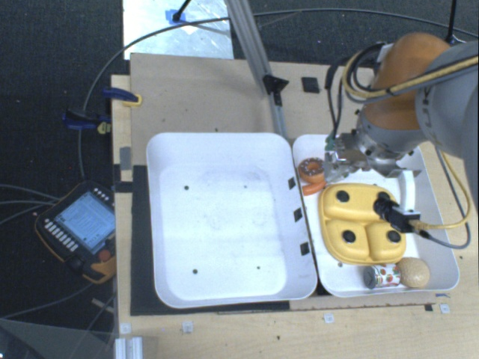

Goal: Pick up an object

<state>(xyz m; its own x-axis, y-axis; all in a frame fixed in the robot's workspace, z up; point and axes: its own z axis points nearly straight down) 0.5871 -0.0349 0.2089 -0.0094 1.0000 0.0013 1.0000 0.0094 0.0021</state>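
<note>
Claw fingers hidden beneath wrist.

Partly hidden in the right bin

Far corner covered by the grey arm (itself cut off at the right edge); gripper too small and cluttered to read; small can tucked half under the yellow tray, label illegible.

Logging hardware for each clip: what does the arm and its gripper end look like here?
The arm is grey with a rounded orange band above the wrist. Yellow and black cables loop beside the band, and another cable trails along its right side. The gripper is a compact metallic grey assembly with dark parts.
</note>
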